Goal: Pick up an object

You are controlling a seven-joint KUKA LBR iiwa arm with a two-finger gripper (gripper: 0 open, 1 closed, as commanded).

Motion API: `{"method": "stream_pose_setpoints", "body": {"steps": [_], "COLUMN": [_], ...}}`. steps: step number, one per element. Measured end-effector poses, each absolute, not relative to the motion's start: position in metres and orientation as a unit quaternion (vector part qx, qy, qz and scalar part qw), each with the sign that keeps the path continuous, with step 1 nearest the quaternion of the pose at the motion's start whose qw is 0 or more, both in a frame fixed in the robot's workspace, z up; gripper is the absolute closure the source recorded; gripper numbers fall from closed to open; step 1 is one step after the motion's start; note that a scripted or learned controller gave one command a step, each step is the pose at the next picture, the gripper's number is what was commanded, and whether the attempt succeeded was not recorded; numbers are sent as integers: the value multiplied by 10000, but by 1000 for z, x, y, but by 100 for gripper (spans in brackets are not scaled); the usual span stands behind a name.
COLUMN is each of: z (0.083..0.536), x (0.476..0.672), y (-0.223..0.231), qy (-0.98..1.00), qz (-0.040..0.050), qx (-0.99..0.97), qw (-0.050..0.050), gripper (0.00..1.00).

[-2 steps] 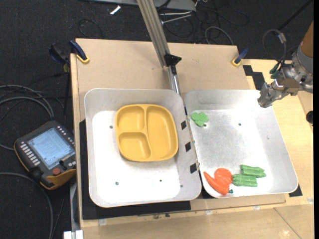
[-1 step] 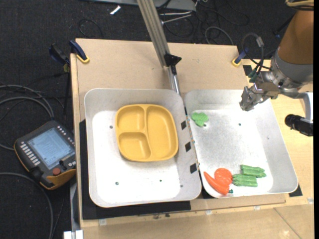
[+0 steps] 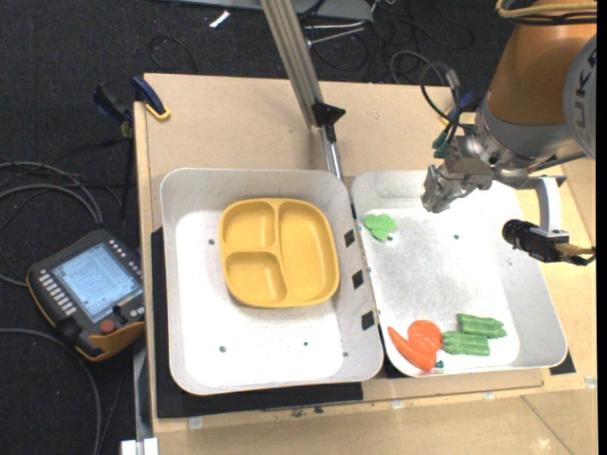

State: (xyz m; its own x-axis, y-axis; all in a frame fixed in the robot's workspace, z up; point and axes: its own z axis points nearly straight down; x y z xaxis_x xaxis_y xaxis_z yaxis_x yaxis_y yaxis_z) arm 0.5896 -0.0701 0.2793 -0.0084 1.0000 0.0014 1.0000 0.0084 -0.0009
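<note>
Bench [image 3: 237, 112]: a pale board that carries two shallow white bins side by side.
Left bin [image 3: 190, 330]: it holds one yellow plate [image 3: 280, 252] with three compartments. The plate looks like stiff, light plastic with a smooth surface. I judge it too wide for the claw, except at its raised rim.
Right bin [image 3: 531, 292]: the small things lie here, so I judge this bin the better place to pick.
Claw [image 3: 438, 199]: it hangs over the far part of the right bin, near the green leaf piece but apart from it. Whether it is open or closed I cannot tell, and nothing is seen in it.
Green bean pods [image 3: 474, 334]: two of them at the near edge, just beside the red and orange pieces. Probably light toy plastic, long and narrow. A hold across the narrow middle seems best.
Red and orange pieces [image 3: 418, 342]: a round red one touching an orange carrot-like one. The round form may slip from the hold, and the neighbours are close.
Green leaf piece [image 3: 380, 226]: small and flat, near the left wall of the right bin and alone. It looks light and perhaps soft. Being so low, it may be hard to take from above.
</note>
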Motion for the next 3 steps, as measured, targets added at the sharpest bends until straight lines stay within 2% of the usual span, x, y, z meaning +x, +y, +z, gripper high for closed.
{"method": "stream_pose_setpoints", "body": {"steps": [2, 3], "z": [245, 228], "x": [604, 603], "y": [36, 88], "qy": [-7101, -7099], "qz": [5, 8], "qx": [-7041, -7043], "qw": [15, 16], "gripper": [100, 100]}}
